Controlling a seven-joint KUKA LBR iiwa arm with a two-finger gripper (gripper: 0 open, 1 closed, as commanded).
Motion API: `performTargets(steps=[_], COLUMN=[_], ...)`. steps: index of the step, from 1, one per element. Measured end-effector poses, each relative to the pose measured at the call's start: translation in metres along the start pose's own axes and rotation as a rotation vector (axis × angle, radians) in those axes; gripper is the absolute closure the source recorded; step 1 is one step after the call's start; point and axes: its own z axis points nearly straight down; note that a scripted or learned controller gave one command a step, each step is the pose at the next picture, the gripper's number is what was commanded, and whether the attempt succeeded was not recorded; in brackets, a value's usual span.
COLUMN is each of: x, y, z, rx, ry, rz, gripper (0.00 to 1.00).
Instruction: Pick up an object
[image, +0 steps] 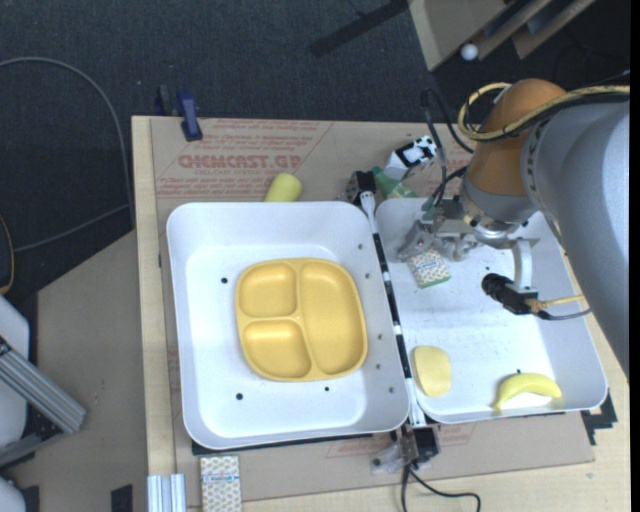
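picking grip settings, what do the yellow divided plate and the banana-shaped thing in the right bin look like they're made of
Divided plate: looks like moulded plastic, matte to slightly satin; one even yellow, soft rounded compartment ridges, faint sheen.
Banana-shaped thing: probably a plastic toy; smooth, uniform yellow, no visible spots or stem detail, though it is small in the camera view, so foam or rubber cannot be ruled out.

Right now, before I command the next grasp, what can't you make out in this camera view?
- Gripper: finger state unclear; small and dim under the wrist.
- Patterned packet beneath it: whether gripped or just lying in the right bin cannot be told.
- Right bin's far right part: hidden by the arm.
- Clutter behind the bins: too small to identify.
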Motion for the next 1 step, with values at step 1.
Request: performTargets(steps=[1], x=[0.0003], y=[0.0005], z=[-0.0102], rx=[-0.001], ry=[-0.001], rz=[-0.001], gripper=[1.0])
